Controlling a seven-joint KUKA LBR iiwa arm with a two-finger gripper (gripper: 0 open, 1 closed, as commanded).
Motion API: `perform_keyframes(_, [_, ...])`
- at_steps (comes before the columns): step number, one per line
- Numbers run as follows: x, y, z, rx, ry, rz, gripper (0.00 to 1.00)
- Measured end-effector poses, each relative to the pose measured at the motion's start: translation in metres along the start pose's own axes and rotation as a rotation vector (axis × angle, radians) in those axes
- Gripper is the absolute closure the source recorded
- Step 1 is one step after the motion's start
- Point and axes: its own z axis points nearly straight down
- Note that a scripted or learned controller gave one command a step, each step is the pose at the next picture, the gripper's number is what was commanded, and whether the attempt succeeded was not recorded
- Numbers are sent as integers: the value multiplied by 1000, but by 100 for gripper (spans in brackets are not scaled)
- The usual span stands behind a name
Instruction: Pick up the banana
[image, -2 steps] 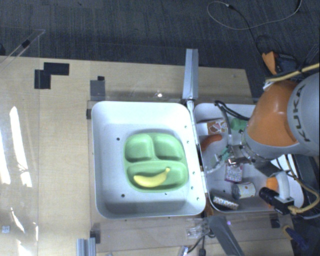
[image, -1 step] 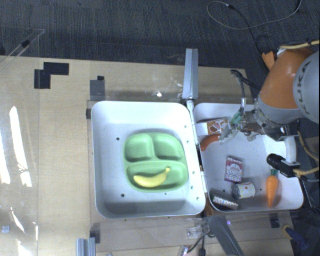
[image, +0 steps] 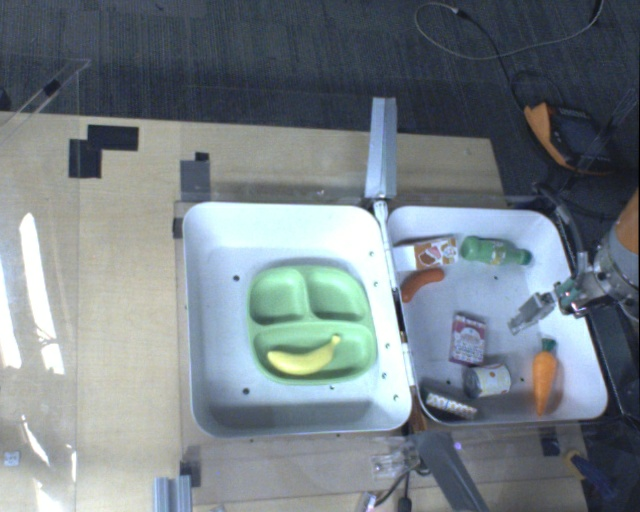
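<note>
the banana (image: 303, 357) lies in the long front compartment of a green divided plate (image: 312, 320), which sits in the left bin (image: 215, 330). it looks like a small, smooth toy fruit, probably light and stiff plastic, with a curved yellow body that tapers to a greenish stem at its right end. a glossy skin like that is likely to slip, so the surest hold seems to be across the thick middle, fingers closing over the narrow width and not along the curve (the raised ridge of the plate behind it leaves little room there).

the gripper (image: 530, 312) hangs over the right bin (image: 580, 405), well apart from the banana; it holds nothing, and its fingers are too blurred to judge their spread. beneath and around it lie an orange carrot (image: 543, 377), a small can (image: 489, 380), a dark red box (image: 467, 338), a sausage (image: 421, 283) and a green bottle (image: 493, 251).
</note>
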Motion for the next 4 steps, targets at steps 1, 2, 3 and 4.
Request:
perform_keyframes(1, [-67,52,92,3,1,52,0])
perform_keyframes(2, [-45,-12,-93,-1,-2,-25,0])
perform_keyframes(3, [-48,-13,-49,1,0,-24,0])
perform_keyframes(4, [-48,-13,-185,-1,-2,-9,0])
